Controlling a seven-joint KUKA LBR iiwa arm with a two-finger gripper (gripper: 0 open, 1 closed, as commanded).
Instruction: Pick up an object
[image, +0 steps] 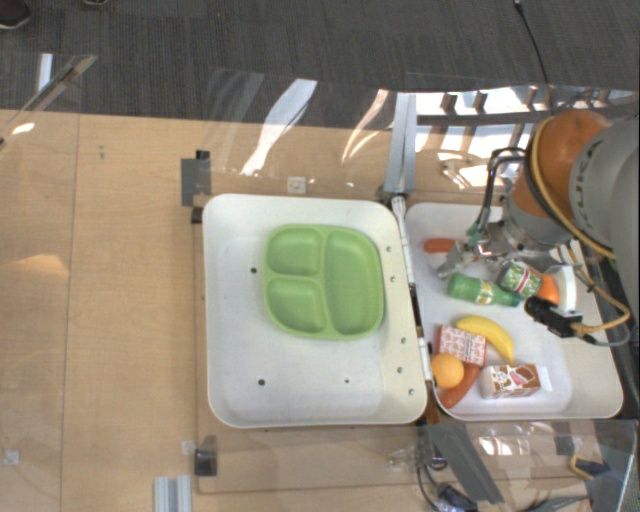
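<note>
Claw (462, 256) low in right bin (600, 405), beside green bottle (482, 290), finger state unclear

One fixed camera looks down from above the bench (100, 300) at a slant; the left white bin (230, 380) sits near the frame's centre, the right white bin (600, 400) beside it toward the right edge; dark carpet (250, 40) lies beyond the left bin, at the top; both bins fit in frame, moderately near.
</note>
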